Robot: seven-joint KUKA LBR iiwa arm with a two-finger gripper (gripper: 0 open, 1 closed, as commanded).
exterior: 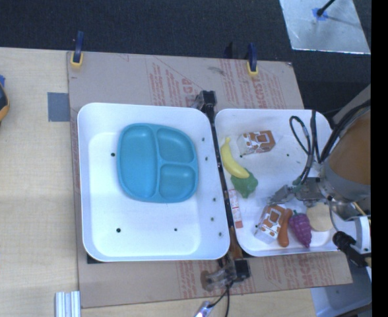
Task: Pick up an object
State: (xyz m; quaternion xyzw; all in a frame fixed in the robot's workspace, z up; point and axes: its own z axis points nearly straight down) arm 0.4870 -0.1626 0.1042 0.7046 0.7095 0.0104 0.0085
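floor (148, 12): dark carpet | bench (22, 197): pale wood | cardboard sheet (154, 78): clamped by blue clamps (78, 48)

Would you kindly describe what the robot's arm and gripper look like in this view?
The arm is a rounded body, grey with an orange band, entering from the right. Black cables loop beside it. The gripper is small, grey metal at the arm's end.

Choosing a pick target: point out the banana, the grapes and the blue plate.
banana (234, 163): camera view, middle of its yellow body.
grapes (301, 228): camera view, centre of the purple bunch.
blue plate (141, 160): camera view, its large left compartment.
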